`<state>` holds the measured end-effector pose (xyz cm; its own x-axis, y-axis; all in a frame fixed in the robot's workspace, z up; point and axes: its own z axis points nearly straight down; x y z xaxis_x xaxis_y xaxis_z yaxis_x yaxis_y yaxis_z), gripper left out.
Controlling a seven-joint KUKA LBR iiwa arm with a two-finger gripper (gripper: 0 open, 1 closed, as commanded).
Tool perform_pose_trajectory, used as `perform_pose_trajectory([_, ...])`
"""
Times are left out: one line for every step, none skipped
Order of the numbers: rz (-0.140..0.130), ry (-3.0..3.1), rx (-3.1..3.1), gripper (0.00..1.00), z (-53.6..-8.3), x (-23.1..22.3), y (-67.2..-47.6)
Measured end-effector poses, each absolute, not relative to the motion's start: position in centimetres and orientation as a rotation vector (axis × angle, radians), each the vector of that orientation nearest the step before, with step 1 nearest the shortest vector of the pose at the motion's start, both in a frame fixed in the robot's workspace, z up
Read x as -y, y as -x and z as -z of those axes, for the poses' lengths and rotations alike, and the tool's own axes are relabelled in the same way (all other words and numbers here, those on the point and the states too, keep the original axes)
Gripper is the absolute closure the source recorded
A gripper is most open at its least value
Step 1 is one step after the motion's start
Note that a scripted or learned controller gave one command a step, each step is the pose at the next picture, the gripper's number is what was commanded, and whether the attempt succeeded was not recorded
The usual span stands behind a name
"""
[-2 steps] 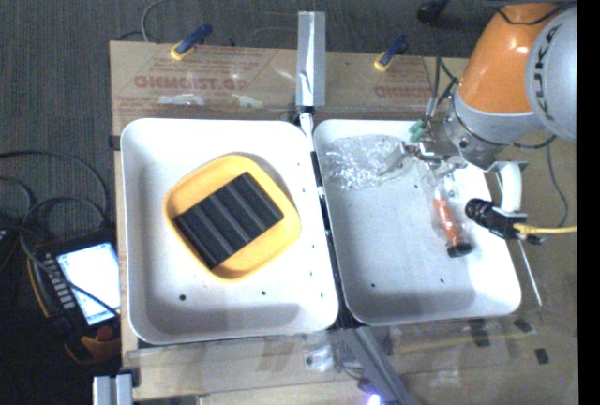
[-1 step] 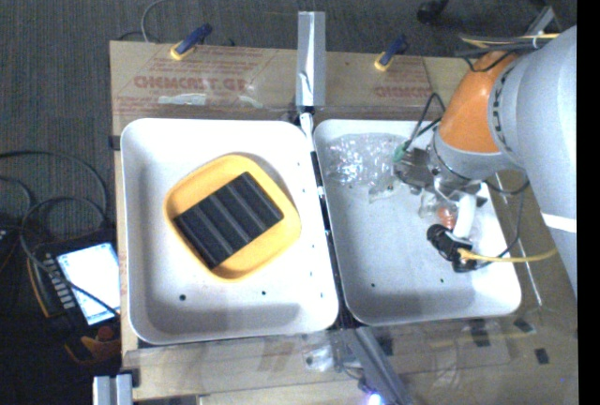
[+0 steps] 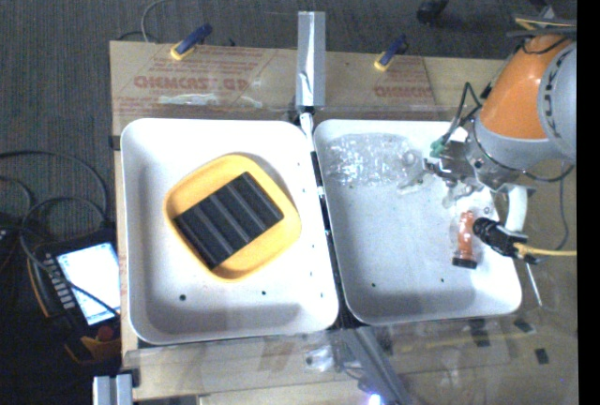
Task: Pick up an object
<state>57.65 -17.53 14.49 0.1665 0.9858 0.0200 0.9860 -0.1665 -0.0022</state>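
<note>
The wooden bench, with faded red print on its far part, carries two shallow white bins that stand side by side and touch along their inner rims. The left bin holds one big thing: a rounded yellow dish, lying turned at an angle near the middle, with a black ribbed pad set inside it. The right bin is mostly bare white floor. The grey arm, with its orange band, comes in from the right and hangs over the right side of this bin. A crumpled sheet of clear plastic lies in the far left part of the right bin. The gripper is low over the bin floor, just to the right of this plastic, and I cannot tell if it is released or clenched, or if it has anything in it. A small orange-red piece lies near the right wall of the same bin, just in front of the gripper; if it touches the gripper is not clear. Two small blue and yellow clamps sit on the far edge of the bench.
</note>
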Motion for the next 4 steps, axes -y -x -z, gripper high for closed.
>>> perform_pose_trajectory([0.022, 2.388, 2.019, 0.0, -14.5, 17.5, -57.7])
perform_pose_trajectory([0.0, 2.049, 2.381, 0.0, -16.6, 20.4, -51.6])
perform_pose_trajectory([0.006, 2.01, 2.414, 0.0, -10.2, 21.9, -48.9])
perform_pose_trajectory([0.012, 2.013, 2.423, 1.0, -11.4, 21.9, -49.3])
